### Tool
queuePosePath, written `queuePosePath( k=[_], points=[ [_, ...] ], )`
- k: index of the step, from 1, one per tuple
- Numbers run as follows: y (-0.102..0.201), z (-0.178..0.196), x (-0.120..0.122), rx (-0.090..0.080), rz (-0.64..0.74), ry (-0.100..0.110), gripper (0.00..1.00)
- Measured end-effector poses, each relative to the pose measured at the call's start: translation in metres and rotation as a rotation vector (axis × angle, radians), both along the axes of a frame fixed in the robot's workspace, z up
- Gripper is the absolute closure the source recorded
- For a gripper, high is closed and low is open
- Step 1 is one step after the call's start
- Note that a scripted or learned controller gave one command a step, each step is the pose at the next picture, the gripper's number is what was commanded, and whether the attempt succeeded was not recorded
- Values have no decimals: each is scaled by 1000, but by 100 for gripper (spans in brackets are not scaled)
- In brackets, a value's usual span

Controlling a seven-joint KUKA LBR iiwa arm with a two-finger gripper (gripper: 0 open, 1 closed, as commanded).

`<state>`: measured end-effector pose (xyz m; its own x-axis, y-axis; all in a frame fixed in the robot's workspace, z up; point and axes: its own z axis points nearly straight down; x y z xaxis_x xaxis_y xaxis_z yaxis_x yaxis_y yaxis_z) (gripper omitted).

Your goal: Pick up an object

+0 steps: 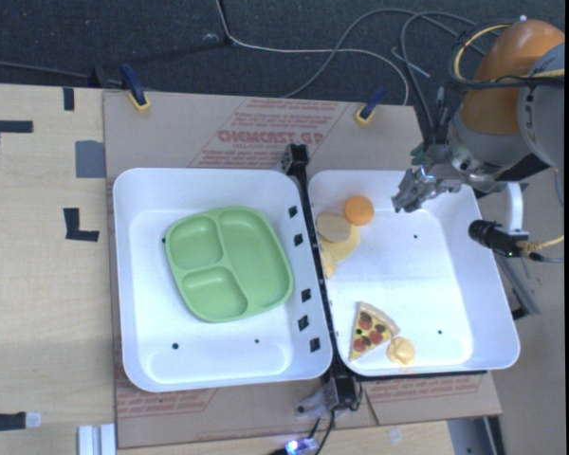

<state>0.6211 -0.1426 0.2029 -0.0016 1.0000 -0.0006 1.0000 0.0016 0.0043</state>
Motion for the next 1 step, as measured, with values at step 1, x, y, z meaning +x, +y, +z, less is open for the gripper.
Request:
queuePosePath(
  k=[1],
  points=[
    [53,-8,-13,1,3,6,100]
  ],
)
